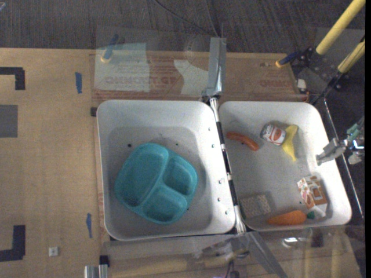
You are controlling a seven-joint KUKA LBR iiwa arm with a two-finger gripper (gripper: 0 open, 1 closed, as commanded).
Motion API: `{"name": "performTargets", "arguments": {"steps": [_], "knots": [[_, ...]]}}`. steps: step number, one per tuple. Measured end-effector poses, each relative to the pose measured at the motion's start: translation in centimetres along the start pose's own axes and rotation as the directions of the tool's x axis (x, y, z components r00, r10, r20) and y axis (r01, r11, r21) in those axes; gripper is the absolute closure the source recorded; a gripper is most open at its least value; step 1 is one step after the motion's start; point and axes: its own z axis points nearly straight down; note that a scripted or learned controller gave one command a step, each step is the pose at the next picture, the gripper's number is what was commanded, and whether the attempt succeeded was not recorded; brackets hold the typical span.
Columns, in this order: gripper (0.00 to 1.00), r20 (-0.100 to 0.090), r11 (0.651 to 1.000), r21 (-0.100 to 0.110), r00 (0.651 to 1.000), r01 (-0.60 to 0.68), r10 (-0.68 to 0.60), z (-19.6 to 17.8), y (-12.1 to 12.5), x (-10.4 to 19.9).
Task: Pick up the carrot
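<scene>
Orange and long, the carrot lies flat at the near edge of the right bin, with a bit of green at its right tip. Just above it sits a small carton with pictures, too blurry to read. One can has a red label, also unreadable. At the right edge is the gripper.

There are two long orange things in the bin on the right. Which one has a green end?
The carrot, lying along the near edge of the right bin. Its green tip points right. The other, a reddish sausage, sits near the divider and has none.
</scene>
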Motion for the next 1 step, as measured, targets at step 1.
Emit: {"name": "performTargets", "arguments": {"steps": [1], "knots": [[0.0, -0.002, 0.989, 0.002, 0.989, 0.149, -0.149, 3.16, -0.53, 2.97]]}}
